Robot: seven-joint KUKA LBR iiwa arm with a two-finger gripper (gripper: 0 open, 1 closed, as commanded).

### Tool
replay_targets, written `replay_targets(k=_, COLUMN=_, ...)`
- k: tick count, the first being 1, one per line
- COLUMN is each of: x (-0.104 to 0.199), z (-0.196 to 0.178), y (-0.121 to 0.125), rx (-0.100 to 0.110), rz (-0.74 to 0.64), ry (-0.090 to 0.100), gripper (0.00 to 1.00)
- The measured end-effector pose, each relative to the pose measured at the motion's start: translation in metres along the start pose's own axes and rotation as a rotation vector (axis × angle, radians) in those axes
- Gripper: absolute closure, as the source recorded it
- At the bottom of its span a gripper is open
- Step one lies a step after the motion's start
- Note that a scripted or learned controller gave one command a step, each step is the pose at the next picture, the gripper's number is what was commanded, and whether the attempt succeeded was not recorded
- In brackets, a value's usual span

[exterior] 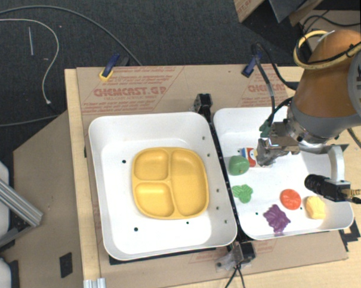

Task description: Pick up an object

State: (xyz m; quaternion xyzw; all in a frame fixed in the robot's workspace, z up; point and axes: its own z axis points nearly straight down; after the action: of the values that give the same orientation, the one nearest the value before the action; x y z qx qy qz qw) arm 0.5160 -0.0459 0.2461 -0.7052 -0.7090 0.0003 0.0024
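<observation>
The right bin [251, 122] holds several small toy foods. A round green piece [239, 165] lies near its left wall, with a leafy green piece [243, 193] just below it. A purple grape bunch [276, 218], an orange-red ball [290, 198] and a yellow piece [315, 207] lie along the front. A small red, white and blue object [248, 154] sits beside the round green piece. My gripper [266, 156] hangs low over the bin, right next to that small object and partly covering it.
The left bin [109, 143] holds a yellow divided plate [169, 182] in its middle. A black clamp [202, 102] sits at the back between the bins. The arm's orange and grey body [330, 86] covers the right bin's back right.
</observation>
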Motion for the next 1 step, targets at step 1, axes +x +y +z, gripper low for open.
replay_targets(k=1, x=0.0498, z=-0.0026, y=0.0118, rx=-0.005, rz=-0.001, ry=-0.001, gripper=1.0)
